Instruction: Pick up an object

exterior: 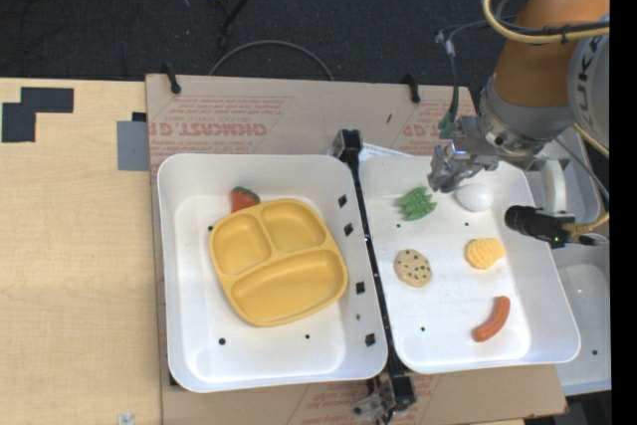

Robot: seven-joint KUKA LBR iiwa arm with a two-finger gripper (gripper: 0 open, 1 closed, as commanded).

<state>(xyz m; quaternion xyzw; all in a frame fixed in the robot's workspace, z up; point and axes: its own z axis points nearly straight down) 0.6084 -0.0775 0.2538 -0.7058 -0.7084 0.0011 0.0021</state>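
Observation:
My gripper (448, 174) hangs over the far part of the right bin (542, 333). Just below and left of it lies a green leafy toy vegetable (416, 204). A white egg-shaped piece (475, 197) rests just to the gripper's right. Nearer the front lie a speckled cookie (412, 268), a yellow ridged piece (484, 254) and a reddish sausage (492, 318). Nothing shows held in the gripper.
The left bin (189, 333) holds a yellow divided plate (279, 259), with a small red and green item (244, 198) at the plate's far left edge. A black divider (363, 254) runs between the bins. Cardboard (259, 119) lies under both.

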